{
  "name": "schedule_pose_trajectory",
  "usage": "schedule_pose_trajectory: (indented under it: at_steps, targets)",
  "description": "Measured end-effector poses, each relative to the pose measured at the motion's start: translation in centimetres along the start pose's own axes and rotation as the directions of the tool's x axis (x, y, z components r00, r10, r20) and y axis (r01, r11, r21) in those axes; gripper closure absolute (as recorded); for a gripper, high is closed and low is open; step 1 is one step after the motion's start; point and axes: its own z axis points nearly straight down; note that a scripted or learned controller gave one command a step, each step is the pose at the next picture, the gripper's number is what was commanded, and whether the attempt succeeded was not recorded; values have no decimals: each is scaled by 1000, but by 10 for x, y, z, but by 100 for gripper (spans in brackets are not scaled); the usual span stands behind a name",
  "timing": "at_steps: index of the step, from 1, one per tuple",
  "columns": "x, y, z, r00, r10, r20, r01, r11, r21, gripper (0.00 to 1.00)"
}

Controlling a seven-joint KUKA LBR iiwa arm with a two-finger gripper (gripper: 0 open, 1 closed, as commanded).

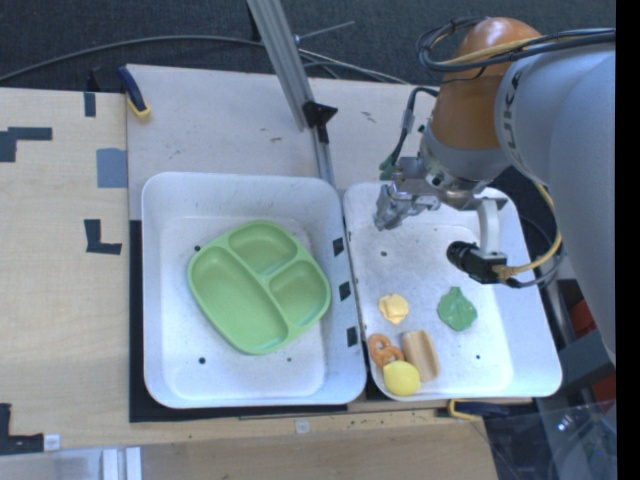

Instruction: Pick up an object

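Bun (421, 354) lies lengthwise up the right bin; tool (388, 213) grips nothing, its opening unclear

Grey arm (560, 118), orange band, black cables; metal gripper (392, 211)

Five small items are gathered in the near part of the right bin (530, 368). A green leafy piece (457, 309) is set farthest right, well apart from a pale yellow piece (394, 308). Below, an orange ring-shaped piece (381, 348) is pressed against a tan bread-like piece (421, 354), and a yellow round fruit (401, 378) is touching both.
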Motion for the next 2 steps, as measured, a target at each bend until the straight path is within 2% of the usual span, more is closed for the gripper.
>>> schedule_pose_trajectory:
  at_steps: [2]
  targets:
    - [109,58,-5,1000,0,-1,0,1000,-1,100]
